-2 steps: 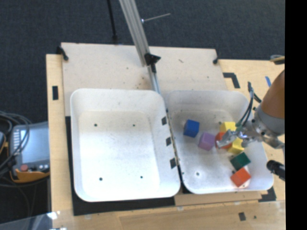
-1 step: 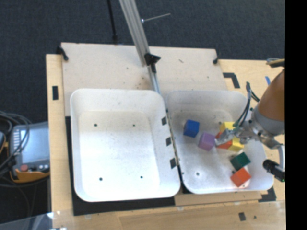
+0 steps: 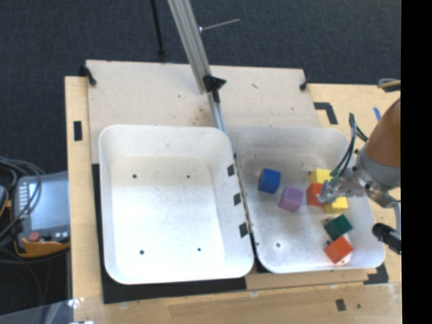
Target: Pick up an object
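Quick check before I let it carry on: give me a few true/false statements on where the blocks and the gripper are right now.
1. All the blocks lie in the right bin. True.
2. The blue block sits in the left bin. False: it lies in the right bin, near its middle.
3. The gripper is down among the yellow blocks at the right bin's right side. True.
4. The purple block is stacked on the blue block. False: it lies beside it on the bin floor, apart.
5. The green block lies next to an orange block. True.
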